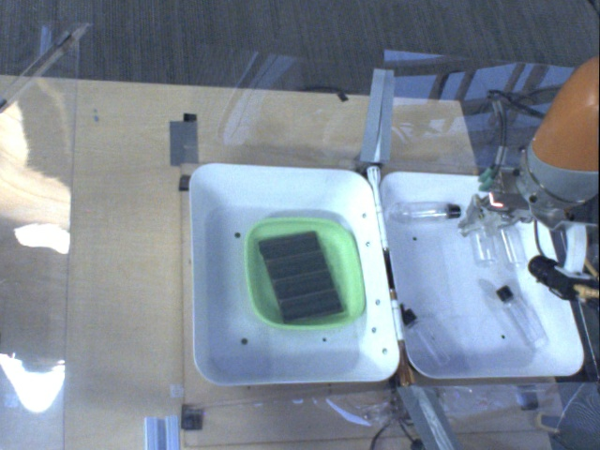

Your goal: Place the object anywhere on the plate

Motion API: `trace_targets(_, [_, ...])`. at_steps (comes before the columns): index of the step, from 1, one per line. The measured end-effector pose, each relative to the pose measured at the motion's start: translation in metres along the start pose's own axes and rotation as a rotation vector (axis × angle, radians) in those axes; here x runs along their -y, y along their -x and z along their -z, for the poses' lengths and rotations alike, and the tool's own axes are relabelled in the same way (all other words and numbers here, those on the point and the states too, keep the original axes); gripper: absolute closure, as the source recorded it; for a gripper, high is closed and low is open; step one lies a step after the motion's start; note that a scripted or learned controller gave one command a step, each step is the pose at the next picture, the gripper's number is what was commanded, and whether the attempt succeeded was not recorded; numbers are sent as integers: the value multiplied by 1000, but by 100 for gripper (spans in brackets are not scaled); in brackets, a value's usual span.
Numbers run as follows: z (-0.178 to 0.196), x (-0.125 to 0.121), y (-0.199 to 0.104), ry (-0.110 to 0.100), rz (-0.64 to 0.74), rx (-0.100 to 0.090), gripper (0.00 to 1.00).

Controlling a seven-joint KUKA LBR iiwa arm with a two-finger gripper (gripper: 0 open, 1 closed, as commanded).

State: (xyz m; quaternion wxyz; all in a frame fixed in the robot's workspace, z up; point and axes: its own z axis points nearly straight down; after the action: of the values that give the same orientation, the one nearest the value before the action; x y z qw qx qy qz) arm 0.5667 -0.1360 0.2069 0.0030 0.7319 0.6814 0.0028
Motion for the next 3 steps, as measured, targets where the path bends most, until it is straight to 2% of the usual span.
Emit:
trace_targets(1, [0, 0, 0, 0, 0, 0, 0])
trace_targets(2, [32, -39, 60, 3, 97, 3, 0])
trace_targets(3, [111, -14, 68, 4, 25, 4, 0])
